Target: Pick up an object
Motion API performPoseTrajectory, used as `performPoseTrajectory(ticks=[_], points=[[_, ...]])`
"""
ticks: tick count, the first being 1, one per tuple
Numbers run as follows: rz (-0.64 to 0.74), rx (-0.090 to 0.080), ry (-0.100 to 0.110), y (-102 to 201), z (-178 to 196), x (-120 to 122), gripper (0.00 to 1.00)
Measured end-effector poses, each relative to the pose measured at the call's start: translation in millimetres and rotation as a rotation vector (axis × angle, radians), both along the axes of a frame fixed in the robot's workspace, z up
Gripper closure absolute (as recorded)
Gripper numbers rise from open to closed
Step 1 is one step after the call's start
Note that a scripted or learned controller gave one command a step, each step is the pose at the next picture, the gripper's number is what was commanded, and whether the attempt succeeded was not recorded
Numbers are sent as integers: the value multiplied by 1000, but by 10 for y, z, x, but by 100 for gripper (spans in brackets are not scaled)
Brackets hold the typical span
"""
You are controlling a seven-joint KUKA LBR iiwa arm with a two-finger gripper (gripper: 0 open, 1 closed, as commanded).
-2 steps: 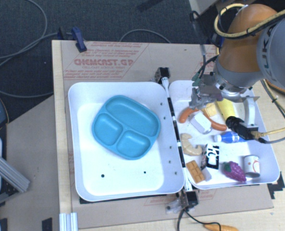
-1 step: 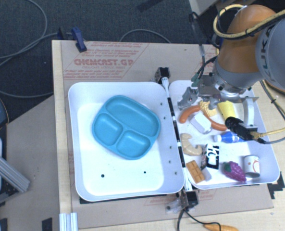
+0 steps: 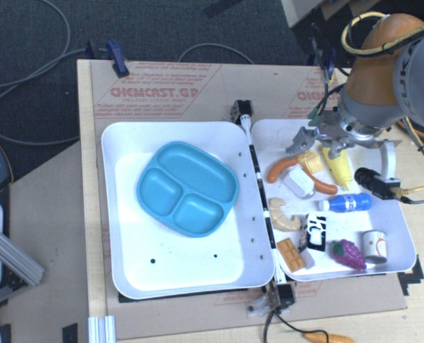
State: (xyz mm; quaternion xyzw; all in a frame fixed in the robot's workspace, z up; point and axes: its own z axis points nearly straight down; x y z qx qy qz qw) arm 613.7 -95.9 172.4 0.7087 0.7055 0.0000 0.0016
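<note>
I'm hovering the gripper (image 3: 319, 143), fingers spread and gripping nothing, over the right bin (image 3: 405, 245); next I'm needing to descend squarely onto the yellow bottle (image 3: 338, 167).

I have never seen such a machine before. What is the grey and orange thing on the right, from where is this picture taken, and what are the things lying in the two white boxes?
The grey and orange thing is a robot arm. It reaches in from the right, and at its end is a two-finger hand for picking things up. The one camera is fixed above the bench and looks down at a slant. The left bin holds a blue divided plate. The right bin holds small toy foods: a sausage, a yellow bottle, a blue and white bottle, purple grapes, a small can and some others. The hand hangs low over the back of the right bin, near the sausage. I cannot tell whether it grips anything.
</note>
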Motion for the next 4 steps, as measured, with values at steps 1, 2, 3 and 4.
performPoseTrajectory(ticks=[1, 2, 3, 4], points=[[-1, 0, 5, -547, -283, 14, 0], [2, 4, 1, -1195, -892, 82, 0], [6, 1, -2, -1165, -765, 94, 100], [6, 4, 33, -655, -917, 269, 100]])
